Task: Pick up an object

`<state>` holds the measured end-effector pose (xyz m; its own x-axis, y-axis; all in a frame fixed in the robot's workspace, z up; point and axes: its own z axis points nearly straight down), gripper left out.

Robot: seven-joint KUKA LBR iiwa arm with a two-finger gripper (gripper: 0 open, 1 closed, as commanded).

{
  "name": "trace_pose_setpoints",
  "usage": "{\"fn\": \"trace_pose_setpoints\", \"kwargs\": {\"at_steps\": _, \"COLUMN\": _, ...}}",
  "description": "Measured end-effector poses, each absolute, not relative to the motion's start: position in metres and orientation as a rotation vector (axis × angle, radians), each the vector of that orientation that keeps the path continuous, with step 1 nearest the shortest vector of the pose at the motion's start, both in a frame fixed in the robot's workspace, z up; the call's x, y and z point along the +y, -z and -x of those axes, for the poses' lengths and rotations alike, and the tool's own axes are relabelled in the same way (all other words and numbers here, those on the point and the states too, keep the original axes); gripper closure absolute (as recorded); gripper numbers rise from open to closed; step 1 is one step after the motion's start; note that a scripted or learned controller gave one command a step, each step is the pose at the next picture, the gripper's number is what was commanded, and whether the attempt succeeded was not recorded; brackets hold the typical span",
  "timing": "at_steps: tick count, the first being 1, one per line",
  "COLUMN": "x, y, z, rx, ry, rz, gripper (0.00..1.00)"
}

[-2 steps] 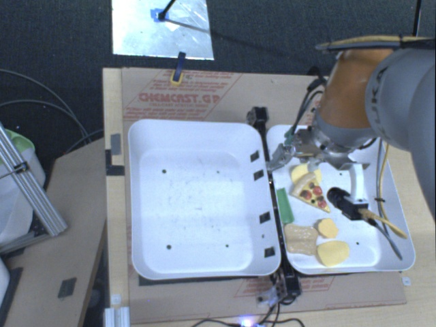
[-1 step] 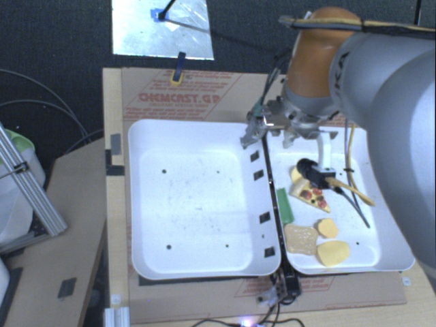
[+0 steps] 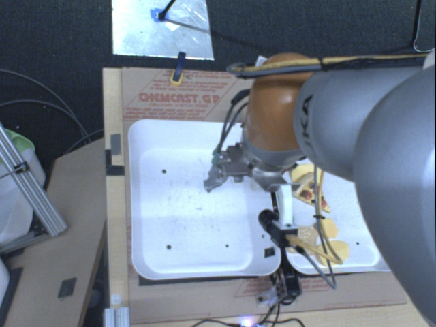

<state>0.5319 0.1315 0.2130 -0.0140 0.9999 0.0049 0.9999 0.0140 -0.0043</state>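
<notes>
Arm: a grey KUKA arm with an orange band (image 3: 276,101) is seen reaching in from 3 o'clock; its bulk covers much of the right bin.

End effector: the end effector (image 3: 216,176) is seen over the left bin, toward that bin's 2 o'clock corner; whether it is open or closed cannot be told, and nothing is seen held in it.

Left bin: the left bin (image 3: 170,251) is a shallow white plastic tray with rounded corners, a smooth floor with fine dark specks and a few small dark holes.

Right bin: the right bin (image 3: 361,257) is seen at 3 o'clock of the left one, touching it along a shared edge.

Task's thing: pale yellow pieces (image 3: 327,240) with a red and white bit above them are seen in the right bin, at about 5 o'clock of the end effector and well apart from it; what they are cannot be named with confidence.

Handling: the pieces are judged light, thin, perhaps flexible plastic, likely to slide on the smooth floor; a hold across a narrow edge is advised rather than a flat face.

Desk: the bins are carried on a printed cardboard sheet (image 3: 177,94) laid on the desk.

Cables: dark cables (image 3: 286,237) are seen hanging by the wrist, over the shared edge.
</notes>
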Motion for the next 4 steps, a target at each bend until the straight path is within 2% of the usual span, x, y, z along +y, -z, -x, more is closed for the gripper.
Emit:
{"fn": "trace_pose_setpoints", "kwargs": {"at_steps": 1, "x": 0.169, "y": -0.081, "z": -0.556, "rx": -2.23, "ry": 0.007, "rz": 2.215, "gripper": 0.0}}
{"fn": "trace_pose_setpoints", "kwargs": {"at_steps": 2, "x": 0.155, "y": -0.163, "z": -0.617, "rx": -2.231, "ry": 0.016, "rz": 2.223, "gripper": 0.0}}
{"fn": "trace_pose_setpoints", "kwargs": {"at_steps": 3, "x": 0.179, "y": -0.092, "z": -0.492, "rx": -2.218, "ry": -0.018, "rz": 2.21, "gripper": 0.0}}
{"fn": "trace_pose_setpoints", "kwargs": {"at_steps": 4, "x": 0.177, "y": -0.107, "z": -0.5, "rx": -2.22, "ry": 0.002, "rz": 2.222, "gripper": 1.0}}
